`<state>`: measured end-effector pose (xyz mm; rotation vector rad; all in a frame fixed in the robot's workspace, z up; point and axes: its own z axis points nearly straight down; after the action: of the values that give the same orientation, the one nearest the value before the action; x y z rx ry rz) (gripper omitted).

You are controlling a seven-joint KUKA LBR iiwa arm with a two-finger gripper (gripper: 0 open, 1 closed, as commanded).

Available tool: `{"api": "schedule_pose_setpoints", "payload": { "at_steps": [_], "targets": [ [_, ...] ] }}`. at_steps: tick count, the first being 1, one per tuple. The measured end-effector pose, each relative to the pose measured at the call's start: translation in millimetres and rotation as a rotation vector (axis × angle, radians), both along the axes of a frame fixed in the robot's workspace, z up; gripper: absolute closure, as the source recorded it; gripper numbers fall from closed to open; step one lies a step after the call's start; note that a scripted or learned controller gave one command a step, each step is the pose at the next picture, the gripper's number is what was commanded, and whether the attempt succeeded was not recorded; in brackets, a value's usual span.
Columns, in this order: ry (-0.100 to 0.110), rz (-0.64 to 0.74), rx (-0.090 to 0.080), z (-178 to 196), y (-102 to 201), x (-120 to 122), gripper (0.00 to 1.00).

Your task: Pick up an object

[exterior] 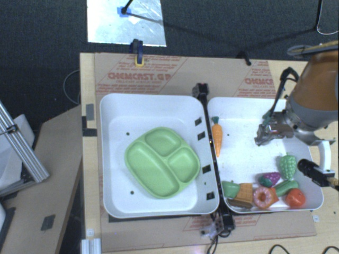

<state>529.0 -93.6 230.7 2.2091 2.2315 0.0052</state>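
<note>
1. From my seat at the remote station I see the two white bins side by side on the bench, the left bin [114,142] and the right bin [238,115], meeting along a dark divider with clips.
2. The left bin holds a green divided plate [162,162] with three compartments, lying flat near the middle of the bin.
3. The arm [318,94] comes in from the right, its orange band above the grey wrist, over the right bin's upper right part.
4. The gripper [263,136] hangs over bare white floor in the right bin, well apart from the toys.
5. I cannot tell how its fingers stand; at this slant they blur into a small metallic clump, and I see no object between them.
6. A toy carrot [216,134] lies along the left wall of the right bin, leaf end up toward the far side, just beside the divider.
7. The other toys crowd the near edge of the right bin: a green piece [230,188], a brown wedge [244,194], a pink doughnut [262,197], a purple piece [269,179], a green leafy vegetable [287,166] and a red tomato [295,197].
8. The doughnut touches the brown wedge, and the tomato sits in the near right corner.
</note>
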Motion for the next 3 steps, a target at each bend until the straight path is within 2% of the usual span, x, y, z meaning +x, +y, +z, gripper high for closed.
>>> {"api": "schedule_pose_setpoints", "payload": {
  "at_steps": [1,2,3],
  "targets": [
    [0.002,0.001,0.001,-1,57,5,1.0],
    [0.003,0.001,0.001,-2,119,-6,1.0],
    [0.002,-0.003,0.0,1,118,-11,1.0]
  ]
}}
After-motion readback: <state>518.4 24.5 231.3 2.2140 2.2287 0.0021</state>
